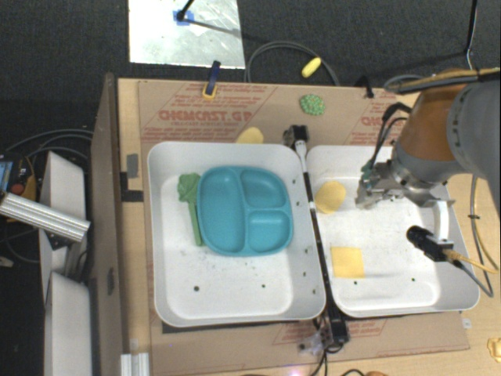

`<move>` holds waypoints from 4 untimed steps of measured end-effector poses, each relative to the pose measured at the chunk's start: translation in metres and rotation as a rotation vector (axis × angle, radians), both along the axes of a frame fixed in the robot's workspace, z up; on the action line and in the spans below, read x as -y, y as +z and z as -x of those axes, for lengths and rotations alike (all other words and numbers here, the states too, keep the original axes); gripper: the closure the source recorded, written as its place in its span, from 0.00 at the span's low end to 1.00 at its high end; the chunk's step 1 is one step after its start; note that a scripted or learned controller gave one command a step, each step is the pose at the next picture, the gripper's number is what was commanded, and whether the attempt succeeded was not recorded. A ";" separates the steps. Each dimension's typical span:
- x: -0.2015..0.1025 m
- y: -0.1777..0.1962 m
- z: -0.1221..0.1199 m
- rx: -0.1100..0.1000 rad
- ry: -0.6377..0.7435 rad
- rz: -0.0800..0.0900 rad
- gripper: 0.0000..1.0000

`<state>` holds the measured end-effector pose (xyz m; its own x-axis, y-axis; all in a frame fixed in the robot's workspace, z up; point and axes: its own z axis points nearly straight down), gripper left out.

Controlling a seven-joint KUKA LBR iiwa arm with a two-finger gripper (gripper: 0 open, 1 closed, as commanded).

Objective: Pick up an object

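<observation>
While the gripper [369, 197] hangs low in the right bin [391, 284], just beside the yellow ball [330, 196] near that bin's left wall, I cannot tell whether it is open or closed. The ball looks the likeliest target. A yellow square [347, 262] lies flat nearer the front, apart from both. From where I stand, the risk is a sideways nudge: a round thing may roll off against the wall if the gripper comes down off-centre. The square would be worse, too flat to catch. The blue plate [243, 210] and green piece [190, 202] sit in the left bin [227, 296], well clear.
</observation>
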<state>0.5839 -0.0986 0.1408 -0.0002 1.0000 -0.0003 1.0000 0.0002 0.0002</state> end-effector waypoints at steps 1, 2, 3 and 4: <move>0.000 0.009 -0.003 0.004 0.006 0.001 1.00; 0.000 0.009 -0.003 0.004 0.005 0.001 0.00; -0.011 -0.054 0.104 -0.013 -0.002 -0.004 0.00; 0.016 0.060 0.033 0.016 0.005 0.005 0.00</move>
<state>0.5512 -0.1142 0.2003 -0.0048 1.0000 -0.0049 0.9999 0.0049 0.0158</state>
